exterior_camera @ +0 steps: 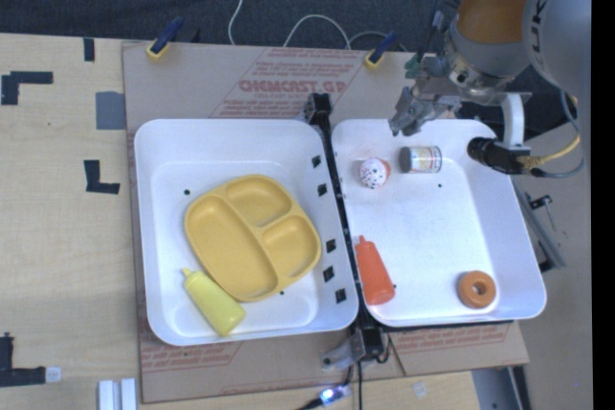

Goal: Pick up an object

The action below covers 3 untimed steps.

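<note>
My gripper (407,121) hangs over the far edge of the right bin (500,206), just above and left of a small jar (420,158) lying on its side. A white ball with red spots (373,173) rests to the jar's left. An orange bottle (374,272) lies along the bin's left wall near the front. A brown donut (477,288) sits in the front right corner. The gripper's fingers have nothing between them that I can see.
The left bin (159,206) holds a yellow divided plate (252,235) and a yellow bottle (213,301) at its front left. A black divider (330,197) runs between the bins. Cables (524,158) hang off the arm at the right bin's far right corner.
</note>
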Motion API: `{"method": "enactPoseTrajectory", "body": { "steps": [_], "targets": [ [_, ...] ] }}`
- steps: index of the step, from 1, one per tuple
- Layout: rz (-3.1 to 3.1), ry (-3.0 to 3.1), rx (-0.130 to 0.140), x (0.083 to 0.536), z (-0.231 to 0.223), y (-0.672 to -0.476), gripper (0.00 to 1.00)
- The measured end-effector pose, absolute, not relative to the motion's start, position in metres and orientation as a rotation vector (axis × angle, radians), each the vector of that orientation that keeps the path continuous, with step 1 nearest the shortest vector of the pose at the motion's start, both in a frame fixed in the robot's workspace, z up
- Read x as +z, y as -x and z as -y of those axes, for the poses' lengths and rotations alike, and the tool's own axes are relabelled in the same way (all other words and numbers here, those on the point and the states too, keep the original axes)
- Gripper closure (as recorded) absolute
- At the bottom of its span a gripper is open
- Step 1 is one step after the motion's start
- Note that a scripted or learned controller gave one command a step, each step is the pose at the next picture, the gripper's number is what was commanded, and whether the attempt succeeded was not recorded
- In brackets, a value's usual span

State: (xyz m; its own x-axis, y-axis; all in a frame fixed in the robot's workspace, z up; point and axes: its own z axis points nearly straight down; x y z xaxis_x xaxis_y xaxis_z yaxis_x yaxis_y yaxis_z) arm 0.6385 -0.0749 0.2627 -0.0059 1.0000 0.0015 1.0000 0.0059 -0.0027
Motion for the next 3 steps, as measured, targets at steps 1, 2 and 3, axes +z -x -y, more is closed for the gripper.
{"method": "enactPoseTrajectory", "body": {
  "steps": [1, 2, 3],
  "targets": [
    [2.225, 2.212, 0.003, 0.245, 0.024, -0.627, 1.0],
    [2.227, 2.211, 0.002, 0.231, -0.036, -0.62, 1.0],
    [2.226, 2.212, 0.001, 0.231, -0.084, -0.611, 1.0]
  ]
}}
